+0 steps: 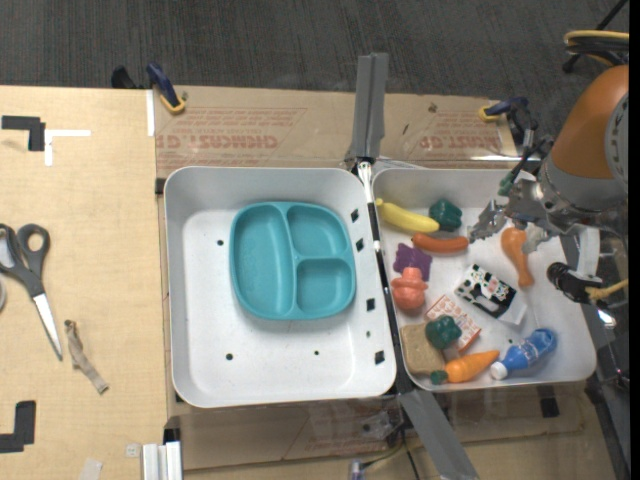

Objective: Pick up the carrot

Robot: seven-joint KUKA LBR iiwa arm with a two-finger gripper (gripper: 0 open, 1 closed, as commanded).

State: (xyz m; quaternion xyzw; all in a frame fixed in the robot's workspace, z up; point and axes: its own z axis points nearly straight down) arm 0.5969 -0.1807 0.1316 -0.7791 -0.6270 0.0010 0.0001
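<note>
the arm reaches in from the right, with its orange band [600, 118] above the upper right corner of the right bin [575, 373]. the tool [520, 230] hangs over the right part of this bin. just below it there is an orange carrot [517, 256], tilted, with the thick end up near the tool and the thin end down. i cannot tell if the tool is apart or together, and i cannot tell if the carrot is between its parts or only lies under it.

a second carrot-like piece [468, 368], orange with a green end, lies near the front wall of the right bin, beside a blue bottle [528, 352] with a white cap. a long orange-red vegetable [440, 243] lies under a yellow banana [408, 216] and a dark green item [445, 212] in the back part. near the left wall of this bin are a purple piece [411, 260] and a pinkish round fruit [408, 293]. a black and white small box [486, 290] is in the middle, and a green and red item [445, 330] is touching a brown slice [420, 348].

the left bin [195, 298] holds a teal plate [293, 260] with three compartments. on the bench [80, 268], well apart from the bins, lie grey scissors [30, 278].
</note>
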